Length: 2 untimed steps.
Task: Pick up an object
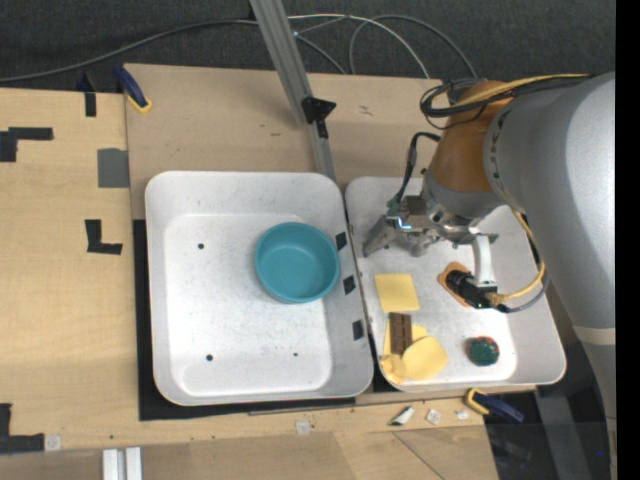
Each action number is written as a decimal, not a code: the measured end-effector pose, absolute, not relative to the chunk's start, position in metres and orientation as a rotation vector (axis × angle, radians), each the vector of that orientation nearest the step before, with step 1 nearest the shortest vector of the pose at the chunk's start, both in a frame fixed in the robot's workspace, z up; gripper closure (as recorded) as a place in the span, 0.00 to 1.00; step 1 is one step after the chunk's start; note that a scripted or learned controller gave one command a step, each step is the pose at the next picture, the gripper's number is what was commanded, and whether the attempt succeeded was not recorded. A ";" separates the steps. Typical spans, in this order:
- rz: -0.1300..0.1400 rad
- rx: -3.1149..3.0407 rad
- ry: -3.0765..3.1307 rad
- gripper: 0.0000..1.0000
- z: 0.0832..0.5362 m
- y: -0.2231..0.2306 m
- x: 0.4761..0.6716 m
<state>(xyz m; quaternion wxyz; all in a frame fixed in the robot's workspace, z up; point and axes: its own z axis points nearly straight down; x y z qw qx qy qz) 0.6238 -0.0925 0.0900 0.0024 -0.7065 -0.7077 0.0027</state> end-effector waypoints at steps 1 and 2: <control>0.003 -2.216 -2.224 1.00 0.103 -0.092 0.625; -0.005 -2.223 -2.226 1.00 0.166 -0.094 0.628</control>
